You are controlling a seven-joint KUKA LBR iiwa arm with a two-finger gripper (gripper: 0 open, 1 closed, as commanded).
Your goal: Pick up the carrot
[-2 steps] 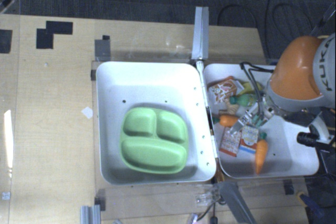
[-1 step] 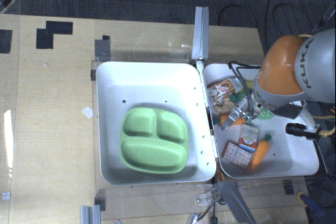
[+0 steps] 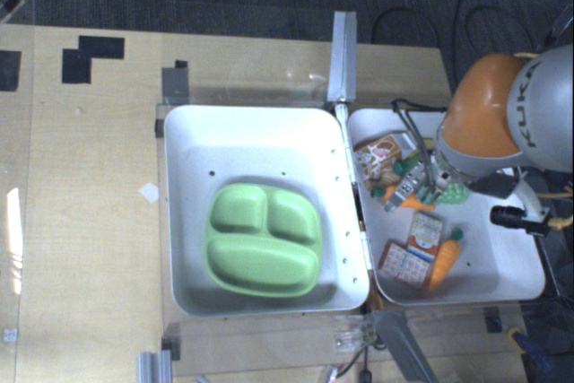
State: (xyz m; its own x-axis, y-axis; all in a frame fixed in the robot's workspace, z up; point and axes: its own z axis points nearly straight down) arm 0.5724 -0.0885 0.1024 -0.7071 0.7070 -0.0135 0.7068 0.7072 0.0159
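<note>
a green divided tray [image 3: 265,239] sits in the left bin [image 3: 179,193], nearest the camera's lower edge along with the carrot [image 3: 443,259] in the right bin [image 3: 511,278]. the carrot lies toward the front of that bin, its long axis running at a slant: the green top points up and to the right, the orange tip down and to the left. it rests against a small printed card [image 3: 405,265], with a second card-like packet [image 3: 426,231] just above it. the carrot lies free on the bin floor, apart from the gripper [image 3: 408,187], which is above and to the left of it in the view, lowered among a cluster of small items near the bin's middle. how far the hand is opened cannot be told from this angle, nor whether anything is caught in it; a small orange piece [image 3: 414,203] lies right beside its tip. behind that, a printed food packet [image 3: 381,155] lies toward the bin's back left. the grey arm [image 3: 538,117] with its orange band [image 3: 480,108] reaches in from the right.
</note>
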